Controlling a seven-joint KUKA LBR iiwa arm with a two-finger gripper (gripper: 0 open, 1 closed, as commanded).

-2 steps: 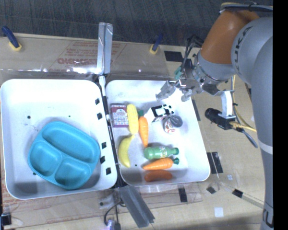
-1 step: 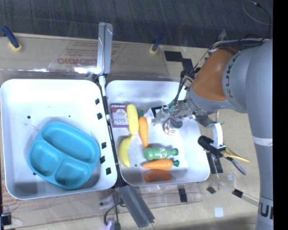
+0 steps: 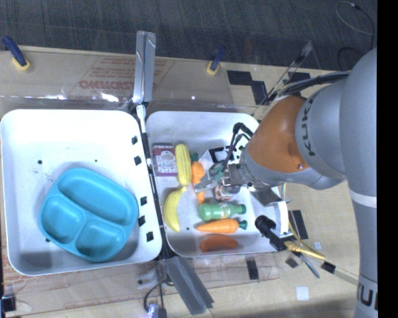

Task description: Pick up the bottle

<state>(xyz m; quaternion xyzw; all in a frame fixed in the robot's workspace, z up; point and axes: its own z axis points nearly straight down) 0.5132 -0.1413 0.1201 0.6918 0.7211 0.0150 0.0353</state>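
The claw [image 3: 220, 185] hangs just above the green bottle [image 3: 221, 211] in the right bin [image 3: 186, 247].

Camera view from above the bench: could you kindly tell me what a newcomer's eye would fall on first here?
The big grey arm with its orange band comes first, reaching in from the right over the right bin. Its pincer hangs just above the green bottle, among the toy corn, banana and carrot. In the left bin, the bright blue divided tray stands out.
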